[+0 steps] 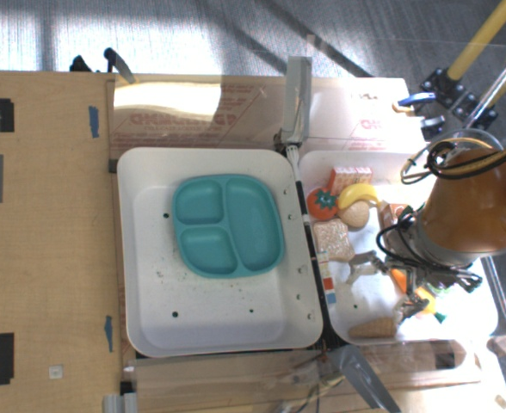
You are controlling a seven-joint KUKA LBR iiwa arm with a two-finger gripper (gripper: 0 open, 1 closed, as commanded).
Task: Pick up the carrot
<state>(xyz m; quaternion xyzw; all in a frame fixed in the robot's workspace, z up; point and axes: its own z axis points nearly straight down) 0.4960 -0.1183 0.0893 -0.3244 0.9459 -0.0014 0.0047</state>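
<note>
Orange and slim, the carrot (398, 277) is lying in the right white bin (459, 329), at about four o'clock from that bin's middle, its body partly hidden under the arm's wrist and cables. Only a short orange stretch is showing, with a small green bit just beyond it toward five o'clock; whether that green belongs to the carrot cannot be told.

The grey arm with its broad orange band (472, 209) is hanging over the right side of this bin, and the two-finger gripper (382, 269) is sitting low, just beside the carrot's visible end. Whether the gripper is wide or narrow cannot be told, since cables and wrist are covering it, and nothing is clearly showing between its tips.

At eleven o'clock in the same bin a red toy tomato with a green top (322, 203) is touching a yellow toy banana (359, 195); a pinkish boxed item (350, 177) is lying just above them, and a beige speckled block (332, 240) just below. A tan biscuit-like piece (373, 326) is resting near the bin's six o'clock edge.

The left white bin (141, 256) is holding a teal three-compartment plate (229, 224) near its middle.

Faint reddish printing is running across the cardboard on the bench (46, 231) at twelve o'clock, too washed out to read.
</note>
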